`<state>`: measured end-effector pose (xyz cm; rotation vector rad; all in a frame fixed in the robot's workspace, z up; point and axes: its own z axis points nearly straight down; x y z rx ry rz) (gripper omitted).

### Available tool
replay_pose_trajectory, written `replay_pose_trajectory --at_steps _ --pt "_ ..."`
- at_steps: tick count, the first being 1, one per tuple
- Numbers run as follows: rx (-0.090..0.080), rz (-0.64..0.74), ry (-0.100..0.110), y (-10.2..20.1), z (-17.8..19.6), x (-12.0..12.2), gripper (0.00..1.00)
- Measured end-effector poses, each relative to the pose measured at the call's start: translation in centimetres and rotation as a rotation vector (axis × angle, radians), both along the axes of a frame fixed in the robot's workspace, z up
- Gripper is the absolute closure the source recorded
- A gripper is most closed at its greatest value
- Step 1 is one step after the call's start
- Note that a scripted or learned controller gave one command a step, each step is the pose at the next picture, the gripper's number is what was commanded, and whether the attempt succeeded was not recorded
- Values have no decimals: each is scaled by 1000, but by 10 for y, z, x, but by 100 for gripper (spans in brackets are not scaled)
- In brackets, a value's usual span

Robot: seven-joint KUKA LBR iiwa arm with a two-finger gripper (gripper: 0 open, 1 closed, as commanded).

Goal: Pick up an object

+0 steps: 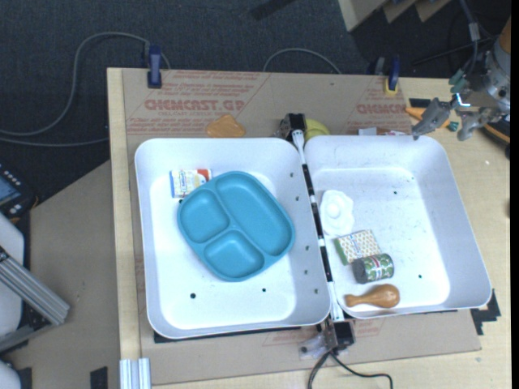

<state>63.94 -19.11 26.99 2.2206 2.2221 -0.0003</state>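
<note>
My gripper (444,125) hovers above the bench past the far right corner of the right bin (438,177). Its two fingers stand apart and open, with nothing between them. In the right bin, along its left side, lie a white lumpy object (336,207), a patterned block (357,244), a small dark green can (373,267) on its side and a brown wooden pear-shaped piece (373,297). The left bin (162,282) holds a blue divided plate (235,224) and a small white packet (188,181) at the plate's far left edge.
Outside the bins on the cardboard bench top, an orange piece (225,126) and a yellow-green object (313,128) lie behind the bins' far rims. Blue clamps (153,65) hold the board's far edge. Cables run across the dark floor behind.
</note>
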Motion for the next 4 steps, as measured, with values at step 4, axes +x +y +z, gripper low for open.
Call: replay_pose_trajectory --at_steps 4 --pt "2 -2 -8 96 -182 -157 0"
